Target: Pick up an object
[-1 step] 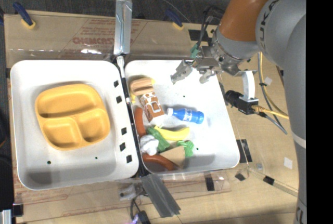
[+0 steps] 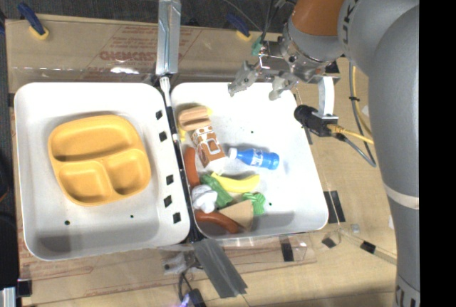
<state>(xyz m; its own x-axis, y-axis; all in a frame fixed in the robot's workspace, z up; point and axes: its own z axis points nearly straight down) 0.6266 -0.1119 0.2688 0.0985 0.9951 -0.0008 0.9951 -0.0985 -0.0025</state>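
The left bin [image 2: 28, 177] holds a yellow tray [image 2: 100, 156]. In the right bin [image 2: 303, 177], toys crowd the left wall, a blue bottle [image 2: 253, 157] lying rightmost. The gripper [image 2: 260, 88] hangs above the far edge, jaws spread, empty. Approach stage, I judge; next it must descend over one object.

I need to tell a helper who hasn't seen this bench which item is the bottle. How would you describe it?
Look in the right white bin, the one holding a pile of toy food along its left side. The bottle lies on its side at the pile's right edge, and it alone is blue with a white end.
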